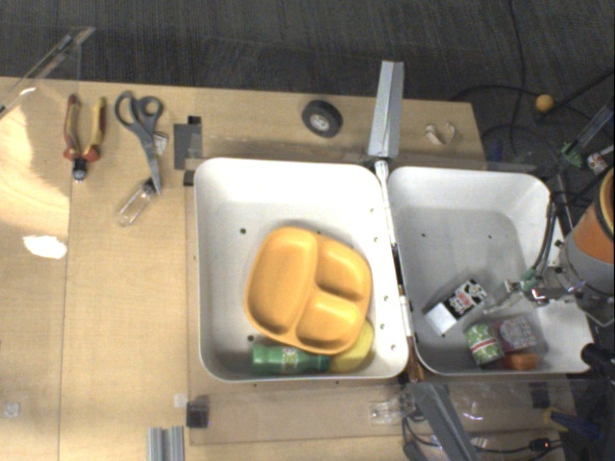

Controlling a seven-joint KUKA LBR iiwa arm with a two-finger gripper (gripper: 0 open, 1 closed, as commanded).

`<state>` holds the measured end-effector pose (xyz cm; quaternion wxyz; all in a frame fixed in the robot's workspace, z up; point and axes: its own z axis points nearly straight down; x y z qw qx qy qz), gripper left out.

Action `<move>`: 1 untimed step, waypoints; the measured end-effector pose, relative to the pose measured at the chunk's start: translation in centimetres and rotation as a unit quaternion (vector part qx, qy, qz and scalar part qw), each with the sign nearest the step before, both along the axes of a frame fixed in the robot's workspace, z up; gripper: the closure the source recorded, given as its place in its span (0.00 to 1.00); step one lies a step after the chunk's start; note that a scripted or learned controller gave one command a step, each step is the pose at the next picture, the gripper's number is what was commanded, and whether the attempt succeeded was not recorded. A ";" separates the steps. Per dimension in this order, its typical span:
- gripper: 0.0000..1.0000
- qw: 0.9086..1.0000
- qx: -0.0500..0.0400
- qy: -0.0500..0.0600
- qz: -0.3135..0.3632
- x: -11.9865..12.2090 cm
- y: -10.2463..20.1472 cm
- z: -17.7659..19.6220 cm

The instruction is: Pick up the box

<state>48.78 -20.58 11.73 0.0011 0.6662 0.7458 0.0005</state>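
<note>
Your gripper [530,291] sits low in the right bin [461,209], near its right wall; whether it is apart or together you cannot tell from this slanted view, since the metal parts blur into each other; the grey arm with its orange band [603,221] enters from the right edge above it. Nothing shows clamped in it. Just to its left lies the box [467,298], a small black-and-white carton tilted on the bin floor, with a white piece [440,319] touching its lower-left end; near the bin's front wall you see a green can [483,344], a grey block [520,333] and a small orange object [524,360], close together. In the left bin [231,219] a yellow divided tray [309,288] rests over a green bottle [284,357] and a yellow fruit-like thing [358,349]. On the bench [96,305] beyond lie scissors [146,128], pliers [81,134] and a tape roll [322,118].
</note>
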 end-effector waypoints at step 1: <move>0.00 1.000 -0.001 -0.004 0.022 0.3 -0.1 -2.8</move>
